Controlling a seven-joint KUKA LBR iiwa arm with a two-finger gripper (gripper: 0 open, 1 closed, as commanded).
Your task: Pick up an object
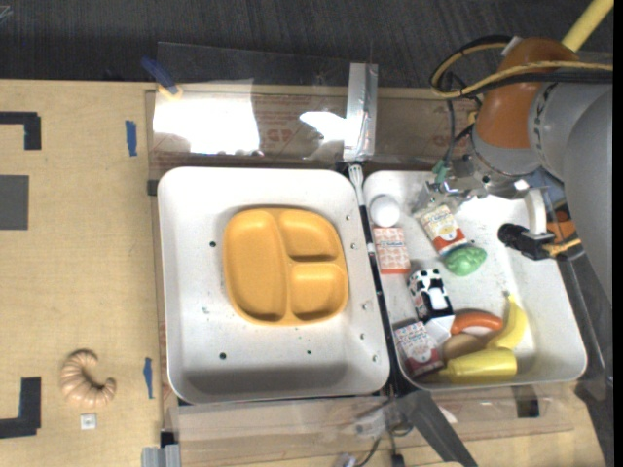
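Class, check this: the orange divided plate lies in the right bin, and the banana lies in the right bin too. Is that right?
Not quite. The camera view shows the orange divided plate in the left bin, not the right. The banana does lie in the right bin.

The tan bench (78, 261) bears two white bins (185, 290), side by side, and a croissant (88, 378) near its left corner.

Bright overhead light, glare up top
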